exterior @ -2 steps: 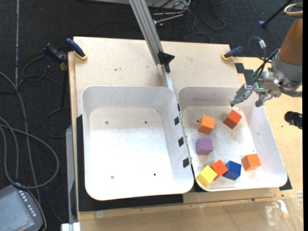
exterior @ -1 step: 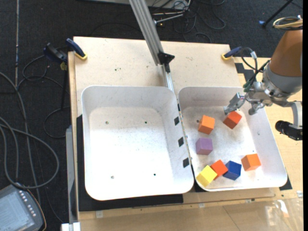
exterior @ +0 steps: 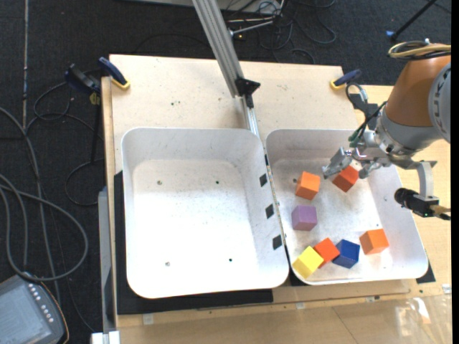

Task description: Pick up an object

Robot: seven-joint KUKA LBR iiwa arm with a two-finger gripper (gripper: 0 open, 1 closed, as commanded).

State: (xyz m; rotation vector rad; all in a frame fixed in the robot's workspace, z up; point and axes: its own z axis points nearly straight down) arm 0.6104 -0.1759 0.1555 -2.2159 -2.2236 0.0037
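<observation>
No writing or labels could be read. In the right bin (exterior: 401, 192), the jaws (exterior: 347, 169) were closed on a red-orange block (exterior: 346, 178), lifted near the orange cube (exterior: 308, 185).

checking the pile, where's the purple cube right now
The purple cube lies in the right bin, near its left wall, just below the orange cube and above the yellow cube.

arm (exterior: 423, 99) cut off at right edge; monitor (exterior: 25, 314) cut at lower-left corner
</observation>
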